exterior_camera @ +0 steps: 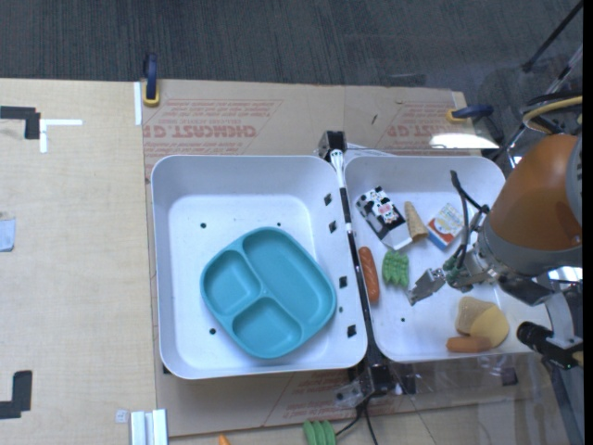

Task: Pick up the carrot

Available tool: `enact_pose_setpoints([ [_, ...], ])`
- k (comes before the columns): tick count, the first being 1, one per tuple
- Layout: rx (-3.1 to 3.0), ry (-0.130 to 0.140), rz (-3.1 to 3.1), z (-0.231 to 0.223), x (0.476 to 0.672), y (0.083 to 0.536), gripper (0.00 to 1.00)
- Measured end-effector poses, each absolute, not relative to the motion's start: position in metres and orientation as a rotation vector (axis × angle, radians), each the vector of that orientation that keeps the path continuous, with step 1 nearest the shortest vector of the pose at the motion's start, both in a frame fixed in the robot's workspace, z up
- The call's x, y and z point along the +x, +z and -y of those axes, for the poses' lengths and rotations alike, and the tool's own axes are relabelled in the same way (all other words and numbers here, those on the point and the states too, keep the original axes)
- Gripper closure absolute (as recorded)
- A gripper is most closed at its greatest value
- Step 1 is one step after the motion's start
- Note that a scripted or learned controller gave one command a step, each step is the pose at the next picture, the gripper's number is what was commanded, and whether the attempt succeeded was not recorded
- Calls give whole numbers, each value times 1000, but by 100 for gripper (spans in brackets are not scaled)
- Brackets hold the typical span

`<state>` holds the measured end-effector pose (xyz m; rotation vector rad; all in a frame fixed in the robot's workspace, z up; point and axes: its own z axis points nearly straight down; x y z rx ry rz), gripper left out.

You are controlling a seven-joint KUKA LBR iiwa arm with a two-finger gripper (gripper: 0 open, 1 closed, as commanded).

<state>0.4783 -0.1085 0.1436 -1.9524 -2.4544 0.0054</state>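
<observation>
A short orange carrot [461,344] lies near the front edge of the right bin [422,336], tucked against a pale yellow lump [483,320]. My gripper [427,286] hangs low over the middle of this bin. It is to the left of the carrot and a little behind it, and apart from it. Nothing of the carrot is at the gripper's tip. A reddish-orange sausage-shaped piece [370,274] lies along the bin's left wall, left of the gripper.
A green ridged item [396,268] lies just left of the gripper. Behind it sit a cow-patterned carton [380,211], a tan cone [414,222] and a small box [446,225]. The left bin [185,193] holds a blue divided plate [268,291]. The arm's orange band [542,193] overhangs the right bin's right side.
</observation>
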Motion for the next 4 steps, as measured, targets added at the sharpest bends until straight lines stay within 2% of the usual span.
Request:
enact_pose_setpoints([
  [1, -2005, 5, 2412, 101, 478, 87, 0],
  [2, -2012, 2, 2418, 180, 496, 199, 0],
  [3, -1659, 0, 2668, 118, 478, 91, 0],
  [4, -1845, 0, 2548, 100, 482, 224, 0],
])
